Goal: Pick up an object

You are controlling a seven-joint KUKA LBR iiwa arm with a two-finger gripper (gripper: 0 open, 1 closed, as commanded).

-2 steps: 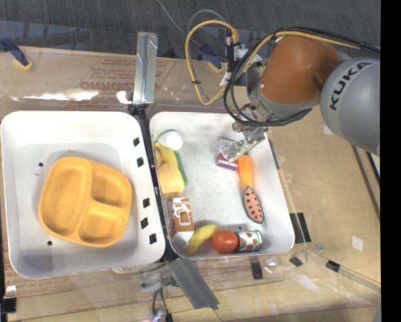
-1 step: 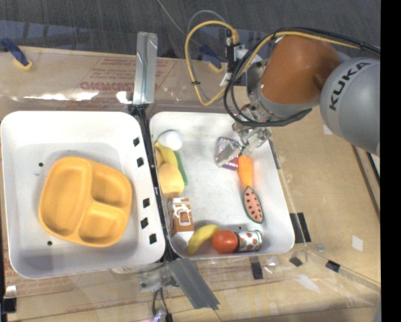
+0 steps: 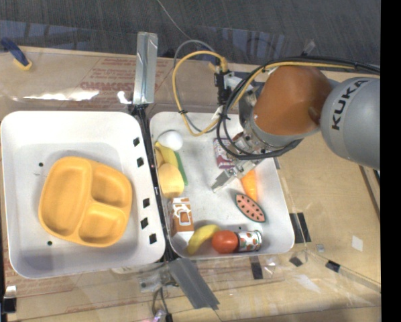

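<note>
The right bin [image 3: 277, 200] holds several small items. A white egg [image 3: 169, 139] lies at its top left, with a yellow and green piece [image 3: 169, 170] below it. An orange carrot [image 3: 250, 184] and a watermelon slice [image 3: 249, 207] lie toward the right. Along the front edge sit a small brown box [image 3: 181, 215], a banana [image 3: 199, 237], a red tomato [image 3: 224, 241] and a small can [image 3: 251, 240]. My gripper [image 3: 228, 171] hangs low over the bin's middle, just left of the carrot. The wrist hides the bin floor behind it.
The left bin [image 3: 19, 133] holds a yellow divided plate [image 3: 85, 200]. Yellow and black cables [image 3: 187, 86] loop above the right bin's far edge. A metal clamp [image 3: 145, 66] stands at the divider between the bins.
</note>
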